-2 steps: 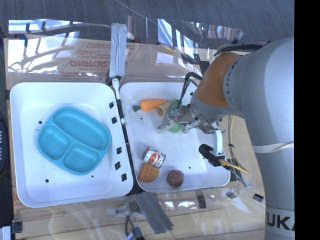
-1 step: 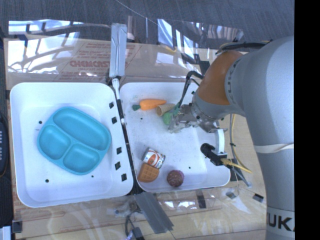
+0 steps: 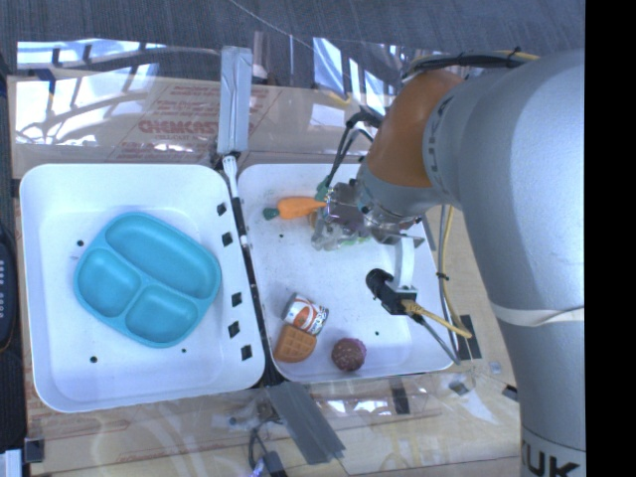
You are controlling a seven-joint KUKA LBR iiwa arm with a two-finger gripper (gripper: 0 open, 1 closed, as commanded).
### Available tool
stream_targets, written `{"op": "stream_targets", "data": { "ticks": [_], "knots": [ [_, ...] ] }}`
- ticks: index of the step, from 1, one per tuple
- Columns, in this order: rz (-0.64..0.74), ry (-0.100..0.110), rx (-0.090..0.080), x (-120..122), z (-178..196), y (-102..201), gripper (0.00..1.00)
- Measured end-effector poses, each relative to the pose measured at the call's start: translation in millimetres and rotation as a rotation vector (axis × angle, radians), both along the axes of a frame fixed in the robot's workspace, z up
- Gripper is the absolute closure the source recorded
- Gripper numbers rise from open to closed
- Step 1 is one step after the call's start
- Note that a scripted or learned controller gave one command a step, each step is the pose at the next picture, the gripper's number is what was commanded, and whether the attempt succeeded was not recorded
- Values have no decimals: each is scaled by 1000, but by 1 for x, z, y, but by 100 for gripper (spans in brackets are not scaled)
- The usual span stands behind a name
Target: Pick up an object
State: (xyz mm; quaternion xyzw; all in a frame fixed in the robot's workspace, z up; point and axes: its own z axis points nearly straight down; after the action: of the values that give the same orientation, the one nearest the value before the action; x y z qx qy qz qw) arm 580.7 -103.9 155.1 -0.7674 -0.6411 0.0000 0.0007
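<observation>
My gripper [image 3: 328, 235] hangs over the upper middle of the right bin [image 3: 260, 266], below the orange wrist band. A toy carrot [image 3: 296, 208], orange with a green top, lies just left of the gripper and close to it. Nothing shows between the fingers. Near the bin's front lie a small can [image 3: 306, 315] with a red and white label, a waffle-like tan piece [image 3: 295, 344] and a dark red round object [image 3: 348, 354].
The left bin [image 3: 50, 346] holds a blue divided plate [image 3: 147, 278]. A black fitting with a yellow cable [image 3: 390, 292] sits at the right bin's right side. The big grey arm covers the right of the view.
</observation>
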Motion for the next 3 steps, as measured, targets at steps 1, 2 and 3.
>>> {"op": "stream_targets", "data": {
  "ticks": [1,2,3],
  "knots": [
    [-266,2,0,9,36,52,100],
    [126,5,0,-17,36,83,100],
    [-107,8,-1,-38,35,123,100]
  ]
}}
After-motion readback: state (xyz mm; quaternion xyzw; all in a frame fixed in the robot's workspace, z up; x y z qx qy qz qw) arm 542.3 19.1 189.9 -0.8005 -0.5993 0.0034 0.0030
